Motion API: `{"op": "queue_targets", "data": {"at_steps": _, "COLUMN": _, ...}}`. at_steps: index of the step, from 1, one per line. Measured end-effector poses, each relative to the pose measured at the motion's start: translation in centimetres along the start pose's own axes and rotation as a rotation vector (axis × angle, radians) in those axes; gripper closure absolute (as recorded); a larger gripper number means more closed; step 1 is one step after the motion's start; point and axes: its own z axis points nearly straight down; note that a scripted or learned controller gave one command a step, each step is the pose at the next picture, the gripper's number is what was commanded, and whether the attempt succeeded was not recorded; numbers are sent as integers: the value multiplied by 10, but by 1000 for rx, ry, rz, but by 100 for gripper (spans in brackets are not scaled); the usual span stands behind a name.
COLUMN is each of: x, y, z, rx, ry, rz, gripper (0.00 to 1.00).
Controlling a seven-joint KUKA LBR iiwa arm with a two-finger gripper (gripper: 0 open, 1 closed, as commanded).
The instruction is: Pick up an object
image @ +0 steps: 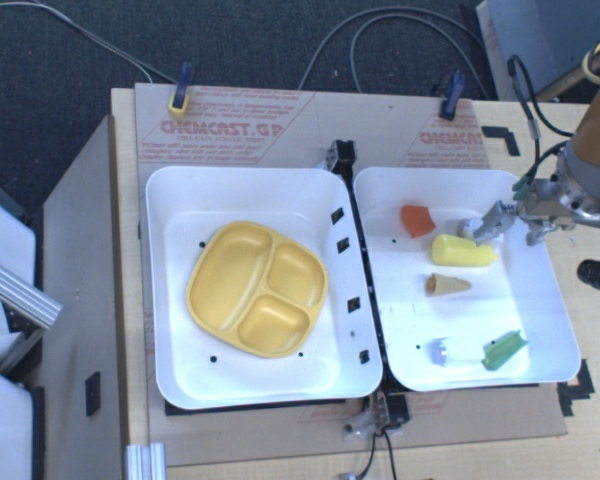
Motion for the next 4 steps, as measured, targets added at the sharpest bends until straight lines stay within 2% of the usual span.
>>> {"op": "queue_targets", "data": {"at_steps": 1, "x": 0, "y": 1, "z": -11, "rx": -3, "ry": 0, "rz": -1, "gripper": 100}}
{"op": "queue_targets", "data": {"at_steps": 2, "x": 16, "y": -14, "z": -137, "rx": -16, "ry": -5, "rz": -3, "gripper": 100}}
{"op": "queue_targets", "data": {"at_steps": 3, "x": 3, "y": 19, "z": -117, "rx": -5, "ry": -4, "rz": -2, "gripper": 100}}
{"op": "queue_targets", "data": {"at_steps": 4, "x": -25, "y": 31, "z": -280, "rx": -23, "ry": -11, "rz": 0, "gripper": 100}}
